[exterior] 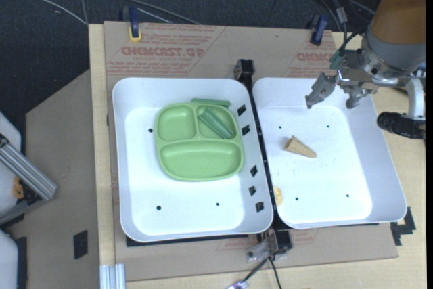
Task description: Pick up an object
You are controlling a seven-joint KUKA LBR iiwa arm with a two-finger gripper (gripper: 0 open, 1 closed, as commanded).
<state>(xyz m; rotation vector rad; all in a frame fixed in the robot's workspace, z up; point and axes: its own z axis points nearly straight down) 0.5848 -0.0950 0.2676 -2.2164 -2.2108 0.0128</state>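
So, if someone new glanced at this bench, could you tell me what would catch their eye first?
Most likely the green divided plate in the left bin, bright against the white, with a darker green piece lying in its upper right compartment. Next, the gripper hanging open over the far edge of the right bin, with a small tan wedge lying alone on the bin floor below it, apart from the fingers.

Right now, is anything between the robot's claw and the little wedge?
No. In the camera view, just bare white bin floor separates the open end effector from the tan wedge.
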